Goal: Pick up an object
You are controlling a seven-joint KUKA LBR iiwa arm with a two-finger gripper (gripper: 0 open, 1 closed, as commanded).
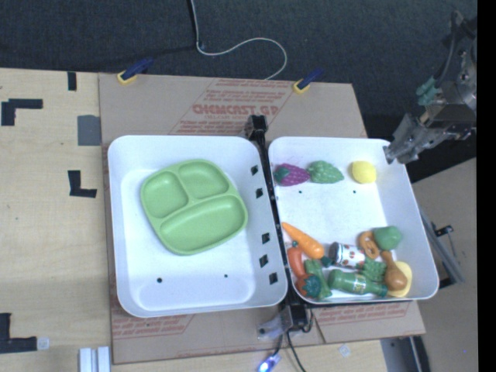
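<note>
The right bin point(395, 208) holds toy foods. Along its far side lie a purple piece point(291, 174), a green leafy piece point(325, 172) and a yellow lemon point(362, 172). An orange carrot point(304, 240) lies near the divider. Several pieces are piled at the near right corner, among them a small white bottle point(349, 256), a green cucumber point(355, 284) and a green pepper point(387, 237). My gripper point(397, 149) hangs just outside the right bin's far right corner, right of the lemon and apart from every object.
The left bin point(132, 285) holds a light green divided plate point(194, 205). Both bins rest on a cardboard sheet point(232, 103). A white cable point(232, 49) loops over the dark cloth behind. The arm point(453, 76) stands at the right edge.
</note>
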